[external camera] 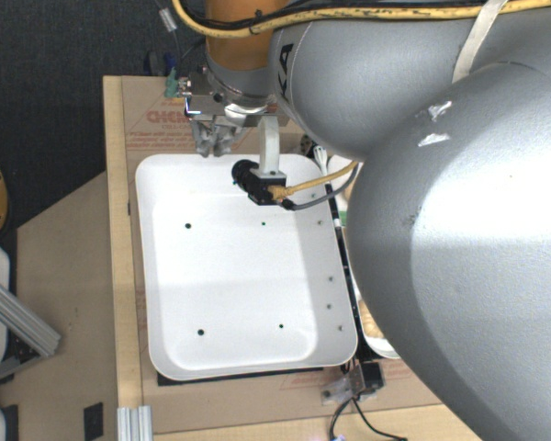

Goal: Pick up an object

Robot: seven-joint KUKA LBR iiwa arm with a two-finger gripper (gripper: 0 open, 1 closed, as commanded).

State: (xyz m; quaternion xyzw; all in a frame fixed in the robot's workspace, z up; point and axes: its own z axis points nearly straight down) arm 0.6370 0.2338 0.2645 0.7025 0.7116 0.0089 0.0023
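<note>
My gripper [211,141] hangs below the orange wrist band, over the far rim of the left white bin [230,283], near its back left corner. Nothing shows gripped in it. A black fitting with a cable [255,183] hangs just right of it over the bin floor. The grey arm covers most of the right bin. Beside the arm, a green sliver [342,216] and a tan object [371,327] peek out along that bin's left side.
The left bin's floor shows a few small black dots. The bins rest on a brown board [124,246]. Dark floor lies to the left, with a metal rail [14,320] at the lower left. Loose wires and a small connector [358,384] sit at the board's front edge.
</note>
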